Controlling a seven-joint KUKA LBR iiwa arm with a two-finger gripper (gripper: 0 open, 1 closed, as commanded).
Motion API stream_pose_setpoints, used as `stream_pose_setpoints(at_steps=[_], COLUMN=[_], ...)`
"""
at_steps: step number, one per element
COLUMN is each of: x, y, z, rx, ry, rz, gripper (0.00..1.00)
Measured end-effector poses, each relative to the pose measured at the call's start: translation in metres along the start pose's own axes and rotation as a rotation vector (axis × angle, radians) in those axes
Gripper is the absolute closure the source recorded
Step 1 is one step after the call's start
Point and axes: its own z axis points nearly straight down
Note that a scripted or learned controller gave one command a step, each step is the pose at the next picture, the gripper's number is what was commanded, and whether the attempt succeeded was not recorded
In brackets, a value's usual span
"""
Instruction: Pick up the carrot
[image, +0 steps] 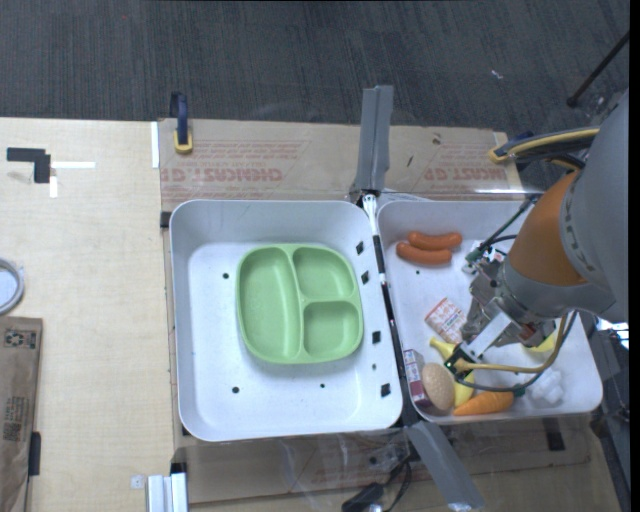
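Note:
The carrot (486, 403) is orange and lies flat along the front wall of the right bin (580, 400), its tip pointing right. My gripper (482, 318) hangs over the middle of that bin, above and slightly behind the carrot and apart from it. The wrist and its fittings hide the gripper's underside. Nothing can be seen held in it.
Close to the carrot lie a yellow piece (462, 394), a tan bread roll (437, 382), a banana (444, 349) and a white lump (549, 388). Two sausages (429, 247) sit at the back, with a red-and-white packet (444, 317) mid-bin. The left bin (200, 340) holds a green divided plate (299, 301).

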Motion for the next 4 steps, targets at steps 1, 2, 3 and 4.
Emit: stream_pose_setpoints(at_steps=[1,2,3,4], x=[0.002,0.002,0.002,0.002], y=[-0.022,-0.022,-0.021,-0.021], z=[-0.086,-0.094,-0.101,-0.109], rx=[0.002,0.004,0.006,0.008], ry=[-0.009,-0.015,-0.02,-0.025], rz=[0.434,0.43,0.425,0.421], gripper=[1.0,1.0,1.0,1.0])
